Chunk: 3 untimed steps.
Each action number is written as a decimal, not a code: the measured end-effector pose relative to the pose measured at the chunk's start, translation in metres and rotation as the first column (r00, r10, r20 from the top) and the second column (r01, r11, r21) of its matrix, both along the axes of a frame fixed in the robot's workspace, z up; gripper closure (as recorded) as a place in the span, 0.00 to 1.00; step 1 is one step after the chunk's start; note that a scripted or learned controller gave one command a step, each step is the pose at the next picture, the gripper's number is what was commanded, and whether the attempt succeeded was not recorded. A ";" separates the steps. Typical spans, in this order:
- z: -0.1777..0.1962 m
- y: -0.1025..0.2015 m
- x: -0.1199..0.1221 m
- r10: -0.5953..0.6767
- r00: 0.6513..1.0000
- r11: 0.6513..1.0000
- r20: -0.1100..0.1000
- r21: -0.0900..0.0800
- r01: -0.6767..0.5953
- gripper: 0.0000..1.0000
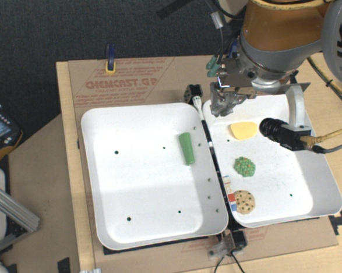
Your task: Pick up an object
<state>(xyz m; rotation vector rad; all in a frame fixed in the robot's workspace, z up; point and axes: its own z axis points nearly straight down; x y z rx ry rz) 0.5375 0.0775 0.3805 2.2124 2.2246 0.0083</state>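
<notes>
My gripper (223, 105) hangs over the far left corner of the right bin (315, 196), just left of and behind a yellow wedge-shaped piece (243, 130). Nothing shows between its fingers. In front of the yellow piece lie a green bumpy lump (244, 167) and a round cookie with dark chips (244, 201), near that bin's left wall. A green stick (187, 147) lies in the left bin (139, 182), close to its right wall.
A black cylinder (280, 132) with a cable sticks out from the arm over the right bin, right of the yellow piece. The bins sit on a cardboard sheet (126, 78). A blue and yellow clip (110, 58) stands at its far edge.
</notes>
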 end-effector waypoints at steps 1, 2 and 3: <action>-0.041 0.001 -0.050 -0.006 1.000 1.000 -0.015 -0.001 0.006 1.00; 0.011 0.072 -0.058 0.001 1.000 1.000 -0.001 0.002 -0.001 1.00; 0.019 0.069 -0.058 -0.004 1.000 1.000 -0.004 0.000 0.004 1.00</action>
